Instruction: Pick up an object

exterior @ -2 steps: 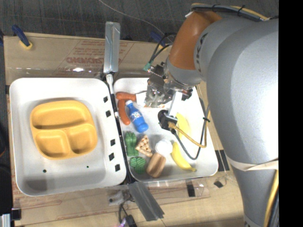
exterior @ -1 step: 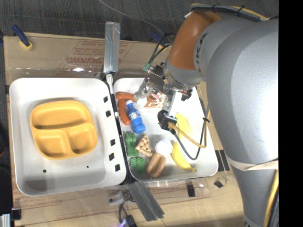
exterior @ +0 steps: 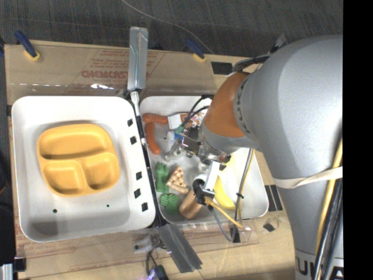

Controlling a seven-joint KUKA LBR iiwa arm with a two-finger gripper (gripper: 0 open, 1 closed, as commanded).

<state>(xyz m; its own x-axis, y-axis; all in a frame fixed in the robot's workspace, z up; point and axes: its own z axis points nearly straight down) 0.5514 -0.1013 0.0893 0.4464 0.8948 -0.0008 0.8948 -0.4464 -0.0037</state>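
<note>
Reach step, I'd say: arm (exterior: pixel 291 115) low over right bin (exterior: pixel 259 200); fingers' state I cannot tell; next, close on banana (exterior: pixel 223 192) at five o'clock.

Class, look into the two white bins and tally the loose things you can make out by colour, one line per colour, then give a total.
Yellow: 2, the divided tray in the left bin and a banana-like piece in the right bin
Orange: 1, a sausage-like piece
Green: 2, and
Tan: 2, a wedge and a roll
Total: 7; the arm hides more.
</note>
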